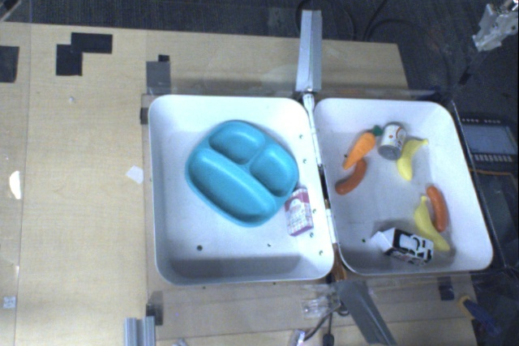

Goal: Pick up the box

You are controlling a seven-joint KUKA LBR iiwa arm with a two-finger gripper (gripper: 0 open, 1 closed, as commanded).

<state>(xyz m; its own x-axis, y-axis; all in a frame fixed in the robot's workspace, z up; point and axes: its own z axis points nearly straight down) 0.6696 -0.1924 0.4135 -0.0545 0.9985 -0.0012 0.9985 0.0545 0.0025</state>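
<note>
The box (299,211), a small pink-and-white carton, is lying in the left bin (174,255) near its right wall, just beside the near right edge of the blue divided plate (242,172). The gripper (496,27) is hovering far off at the upper right, well apart from both bins; whether it is parted or closed, I cannot tell.

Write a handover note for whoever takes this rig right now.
End effector: far right corner of the view, outside both bins.
Box candidates: pink-and-white carton in the left bin, beside the blue plate; black-and-white box at the near edge of the right bin.
Done: nothing, both still lie in their bins.
Left: approach, grasp, lift.
</note>
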